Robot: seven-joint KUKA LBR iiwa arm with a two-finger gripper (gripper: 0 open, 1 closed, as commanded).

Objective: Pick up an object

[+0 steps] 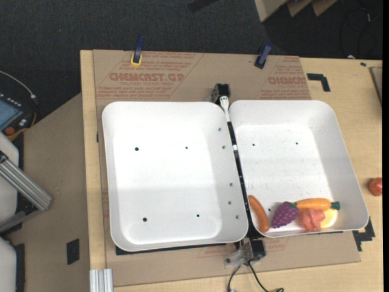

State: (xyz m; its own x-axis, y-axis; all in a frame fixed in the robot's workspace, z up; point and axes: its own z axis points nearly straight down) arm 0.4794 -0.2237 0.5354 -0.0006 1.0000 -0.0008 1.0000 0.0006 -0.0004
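Observation:
Several toy foods lie along the near edge of the right bin. An orange-red sausage rests against the bin's near left wall. Beside it sits a purple grape bunch. An orange carrot with a green tip lies to the right of the grapes. Just below the carrot are a red piece and a pale yellow piece, touching each other.
The left bin stands beside the right one on a brown cardboard sheet. A small red-orange object lies on the bench right of the right bin. Blue clamps hold the sheet's far edge.

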